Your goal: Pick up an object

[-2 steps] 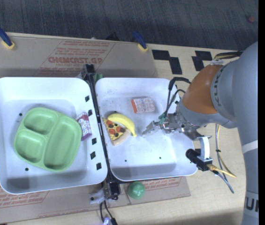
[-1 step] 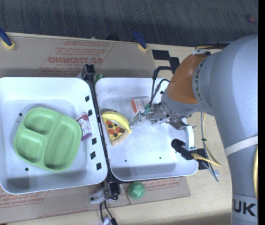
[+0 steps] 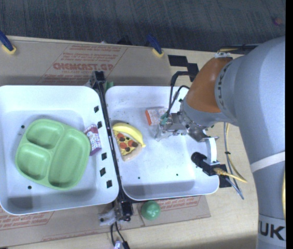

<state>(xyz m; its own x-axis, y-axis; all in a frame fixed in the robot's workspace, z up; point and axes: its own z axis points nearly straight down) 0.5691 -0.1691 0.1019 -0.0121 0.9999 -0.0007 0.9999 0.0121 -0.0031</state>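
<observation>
In the right bin (image 3: pixel 156 188) a toy pizza slice (image 3: pixel 127 140) lies near the left wall, yellow with red and dark toppings. An orange-and-white packet (image 3: pixel 154 114) lies near the bin's middle back. My gripper (image 3: pixel 164 126) reaches in from the right and hangs low just below and right of that packet. Its tips blur into the white floor, so whether anything sits between them is unclear.
The left bin (image 3: pixel 6 191) holds a green divided plate (image 3: pixel 53 153) and a small purple wrapper (image 3: pixel 93 137) against its right wall. A green ball (image 3: pixel 150 209) rests on the cardboard in front of the right bin. Blue clamps (image 3: pixel 4 40) hold the cardboard's back edge.
</observation>
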